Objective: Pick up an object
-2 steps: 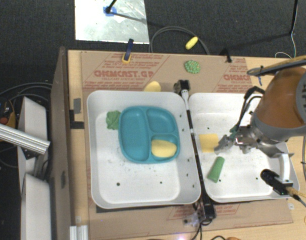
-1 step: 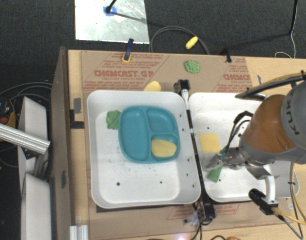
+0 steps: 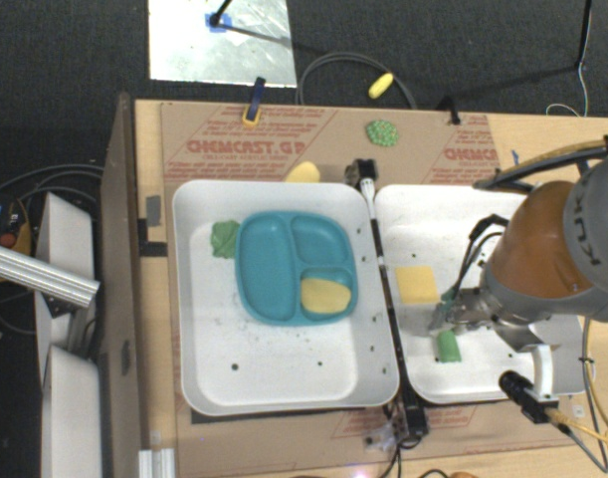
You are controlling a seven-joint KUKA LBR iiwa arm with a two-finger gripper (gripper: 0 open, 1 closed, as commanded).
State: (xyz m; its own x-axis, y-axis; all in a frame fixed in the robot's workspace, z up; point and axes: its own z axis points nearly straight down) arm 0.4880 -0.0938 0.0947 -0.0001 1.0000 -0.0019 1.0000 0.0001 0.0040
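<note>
- Camera view looks down at a slant on two white bins side by side on a cardboard-covered tabletop [image 3: 244, 142].
- Left bin [image 3: 209, 366]: a teal divided plate [image 3: 274, 267] sits near its middle. A yellow piece [image 3: 324, 295] lies in the plate's lower right compartment. A small green leafy piece [image 3: 225, 237] rests in the bin, touching the plate's left edge.
- Right bin [image 3: 423, 212]: a pale yellow square block [image 3: 417, 285] lies near the left side. Just below it, a small green block [image 3: 447, 346] lies on the bin floor.
- Arm comes in from the right, grey with an orange section [image 3: 537, 252], bent down over the right bin.
- Gripper [image 3: 451, 314] is low over the right bin, between the yellow square block and the green block, right above the green one. Cannot tell how it is set, or whether it grips anything; the wrist hides it.
- Outside the bins, on the cardboard: a green knobbly ball [image 3: 383, 132] near the back, and a yellow rounded thing [image 3: 304, 173] at the left bin's back rim.
- A shiny sheet [image 3: 222, 28] lies on the dark floor beyond the tabletop.
</note>
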